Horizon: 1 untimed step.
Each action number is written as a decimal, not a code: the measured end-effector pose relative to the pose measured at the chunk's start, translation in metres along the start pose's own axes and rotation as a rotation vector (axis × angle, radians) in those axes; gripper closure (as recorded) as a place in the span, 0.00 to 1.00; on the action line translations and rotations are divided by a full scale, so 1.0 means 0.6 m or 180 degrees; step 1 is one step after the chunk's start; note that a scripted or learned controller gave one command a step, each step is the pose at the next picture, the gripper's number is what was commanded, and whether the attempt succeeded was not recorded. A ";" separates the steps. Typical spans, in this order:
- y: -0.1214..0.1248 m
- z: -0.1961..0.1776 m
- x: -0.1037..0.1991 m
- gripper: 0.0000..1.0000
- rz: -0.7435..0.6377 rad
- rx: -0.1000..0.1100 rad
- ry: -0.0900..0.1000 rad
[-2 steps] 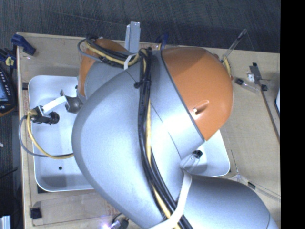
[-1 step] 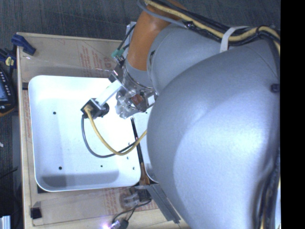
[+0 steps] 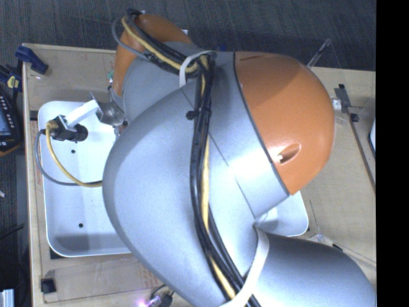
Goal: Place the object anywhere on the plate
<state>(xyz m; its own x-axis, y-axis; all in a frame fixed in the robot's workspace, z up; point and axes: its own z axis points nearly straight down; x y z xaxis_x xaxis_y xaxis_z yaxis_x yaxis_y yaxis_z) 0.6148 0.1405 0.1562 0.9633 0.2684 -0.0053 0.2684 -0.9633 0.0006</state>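
The arm (image 3: 166, 190) hides much of the bench (image 3: 348, 178); the hand (image 3: 110, 112) hangs over the left bin (image 3: 64, 216), whether wide or narrow I cannot tell; object and plate are hidden, perhaps under the arm right of the hand; a release there could miss the plate.

The flat wooden bench (image 3: 70, 280) holds 2 shallow white plastic bins side by side. The left bin (image 3: 45, 197) sits on the bench's left half. The big grey and orange robot arm (image 3: 192, 190) comes in from the right and lies over most of the right bin (image 3: 295, 221). The gripper (image 3: 114, 116) hangs over the back right part of the left bin. On that bin's floor lie 2 small dark dots (image 3: 81, 225), 1 behind the other. A small blue clamp (image 3: 30, 57) sits at the bench's back left corner.
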 end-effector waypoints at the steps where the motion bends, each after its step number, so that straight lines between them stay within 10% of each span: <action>1: 0.151 -0.079 -0.038 1.00 -0.0342 0.0016 -0.0001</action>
<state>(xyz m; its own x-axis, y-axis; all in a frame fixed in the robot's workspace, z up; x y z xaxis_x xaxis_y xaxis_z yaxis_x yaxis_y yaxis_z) 0.6172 0.0473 0.2037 0.9289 0.3702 -0.0053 0.3702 -0.9289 -0.0049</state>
